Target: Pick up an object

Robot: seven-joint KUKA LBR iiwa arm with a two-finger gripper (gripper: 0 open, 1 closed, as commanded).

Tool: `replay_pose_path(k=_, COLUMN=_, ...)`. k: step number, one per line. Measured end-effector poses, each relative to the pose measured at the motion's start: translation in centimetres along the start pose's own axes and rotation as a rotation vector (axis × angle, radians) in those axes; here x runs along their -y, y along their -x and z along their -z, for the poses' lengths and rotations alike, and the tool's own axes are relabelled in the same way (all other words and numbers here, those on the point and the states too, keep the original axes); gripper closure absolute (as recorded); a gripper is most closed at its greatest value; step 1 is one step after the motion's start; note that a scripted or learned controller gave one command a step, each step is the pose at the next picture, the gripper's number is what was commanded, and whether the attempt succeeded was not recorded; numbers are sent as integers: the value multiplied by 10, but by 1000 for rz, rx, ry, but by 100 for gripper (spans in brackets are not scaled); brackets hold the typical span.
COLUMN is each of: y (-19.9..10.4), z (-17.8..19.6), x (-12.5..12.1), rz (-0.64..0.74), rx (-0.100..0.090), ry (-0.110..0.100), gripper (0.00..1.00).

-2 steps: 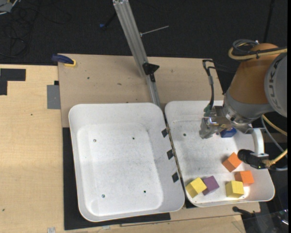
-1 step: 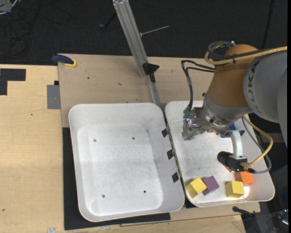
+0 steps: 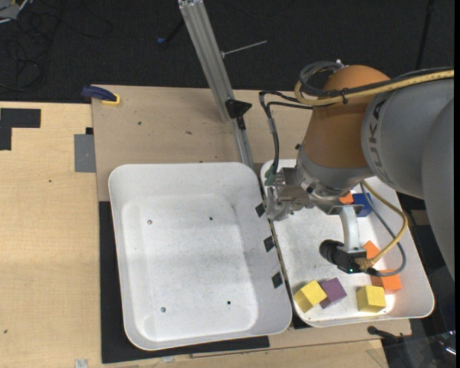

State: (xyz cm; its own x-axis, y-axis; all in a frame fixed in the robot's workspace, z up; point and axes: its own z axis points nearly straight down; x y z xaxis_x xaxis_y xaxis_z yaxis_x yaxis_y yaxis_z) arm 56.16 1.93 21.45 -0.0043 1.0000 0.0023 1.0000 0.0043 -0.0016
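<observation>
Along the right bin's (image 3: 414, 307) front edge you've got a yellow block (image 3: 310, 295) touching a purple block (image 3: 333, 290), plus another yellow cube (image 3: 370, 298) and an orange one (image 3: 390, 283). The gripper (image 3: 277, 198) sits well behind them at the bin's back-left corner, nothing visibly in it.

The arm (image 3: 383, 136) runs off the right edge of the frame and covers the upper part of the right bin (image 3: 414, 301). A blue block (image 3: 361, 203) and an orange one (image 3: 345, 198) peek out from under the wrist, mostly covered. The gripper (image 3: 280, 198) is too murky to read.
</observation>
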Motion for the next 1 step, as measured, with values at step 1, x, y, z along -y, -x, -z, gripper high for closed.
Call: replay_pose_path(k=1, y=-57, z=7, x=1, rz=1, rx=0, ry=-1, gripper=100)
